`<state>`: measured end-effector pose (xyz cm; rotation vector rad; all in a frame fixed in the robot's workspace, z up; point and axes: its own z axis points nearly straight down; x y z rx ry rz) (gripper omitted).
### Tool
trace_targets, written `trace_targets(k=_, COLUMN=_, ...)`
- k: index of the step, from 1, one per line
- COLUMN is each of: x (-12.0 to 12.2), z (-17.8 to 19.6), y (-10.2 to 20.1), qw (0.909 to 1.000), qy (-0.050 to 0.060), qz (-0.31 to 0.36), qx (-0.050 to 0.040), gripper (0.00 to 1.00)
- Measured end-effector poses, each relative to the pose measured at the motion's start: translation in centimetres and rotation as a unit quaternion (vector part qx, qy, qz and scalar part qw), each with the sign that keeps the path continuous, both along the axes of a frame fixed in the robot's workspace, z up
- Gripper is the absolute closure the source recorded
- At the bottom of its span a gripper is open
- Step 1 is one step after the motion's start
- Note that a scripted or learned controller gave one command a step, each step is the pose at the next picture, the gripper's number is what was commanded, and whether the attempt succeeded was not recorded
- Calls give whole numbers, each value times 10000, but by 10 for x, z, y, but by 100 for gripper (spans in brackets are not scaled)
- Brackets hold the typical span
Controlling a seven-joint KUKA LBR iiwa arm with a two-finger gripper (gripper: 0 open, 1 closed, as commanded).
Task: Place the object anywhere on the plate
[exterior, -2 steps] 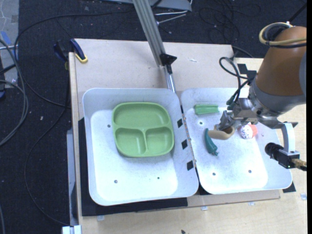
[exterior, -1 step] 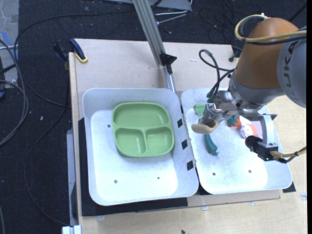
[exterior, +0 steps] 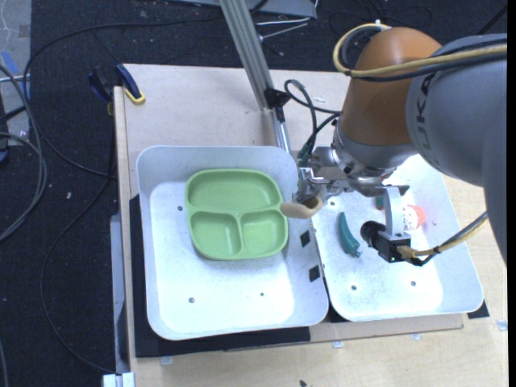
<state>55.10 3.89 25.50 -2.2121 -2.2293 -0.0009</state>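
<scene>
A pale wooden bench (exterior: pixel 201 103) fills the middle of the frame and carries two shallow white bins side by side. The left bin (exterior: pixel 226 297) holds a green plate (exterior: pixel 236 214) with three compartments, lying flat in its upper half. The right bin (exterior: pixel 403 289) is partly covered by the grey arm (exterior: pixel 459 111), which comes in from the right of the frame with its orange band in the upper centre. The gripper (exterior: pixel 307 193) hangs over the border between the two bins, just beside the right edge of the plate. At its tip there is a small tan object (exterior: pixel 300 210), which seems to be between the fingers, touching or just over the plate rim; the fingers look narrow around it, but they are small and partly hidden. In the right bin lie a teal object (exterior: pixel 348 234) near the middle and a small white and red thing (exterior: pixel 413 218) further right. Around the bench the floor (exterior: pixel 56 240) is dark carpet with black cables on the left side. A silver metal bar (exterior: pixel 246 39) runs slantwise from the top centre down to the bins, and a blue and yellow clamp (exterior: pixel 129 85) sits at the upper left corner of the bench.
</scene>
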Motion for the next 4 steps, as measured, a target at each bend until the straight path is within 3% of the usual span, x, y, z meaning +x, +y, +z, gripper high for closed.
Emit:
trace_targets(k=2, x=46, z=-32, y=99, qw=10000, qy=-9, qz=-1, qx=-2, gripper=100)
trace_targets(k=3, x=50, z=-15, y=126, qw=10000, qy=-12, qz=-9, qx=2, gripper=100)
trace_targets(k=4, x=50, z=-15, y=124, qw=10000, qy=-3, qz=-24, qx=-8, gripper=0)
